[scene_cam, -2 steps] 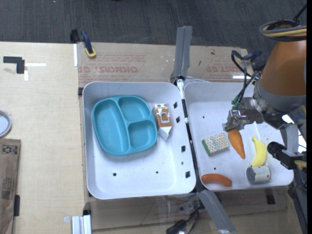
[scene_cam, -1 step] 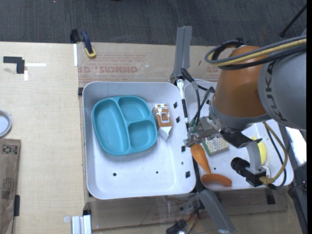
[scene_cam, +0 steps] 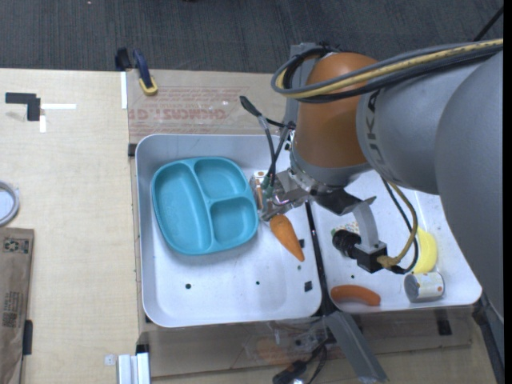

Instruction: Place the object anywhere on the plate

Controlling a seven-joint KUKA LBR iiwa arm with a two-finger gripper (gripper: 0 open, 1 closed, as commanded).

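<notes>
Where the two white bins meet, the gripper [scene_cam: 272, 198] sits low over the left bin [scene_cam: 216, 294], close to that bin's right wall; the grey arm [scene_cam: 416, 110] with its orange band fills the space above and to the right of it; whether the jaws are spread or pressed together cannot be told, since cables and the wrist body cover them. Directly below the jaws lies the carrot [scene_cam: 286, 236], orange, tilted, its thick end up near the fingertips and its tip pointing down toward the dividing wall; contact between jaws and carrot cannot be confirmed. Immediately left of the jaws stands the blue plate [scene_cam: 204, 205], three compartments, its right rim just beside the gripper; bare bin floor lies below the plate and left of the carrot. Right of the jaws, in the right bin [scene_cam: 464, 286], rest a yellow object [scene_cam: 428, 250], a small can [scene_cam: 424, 286] and a red sausage-shaped item [scene_cam: 356, 295] near the lower edge.
</notes>
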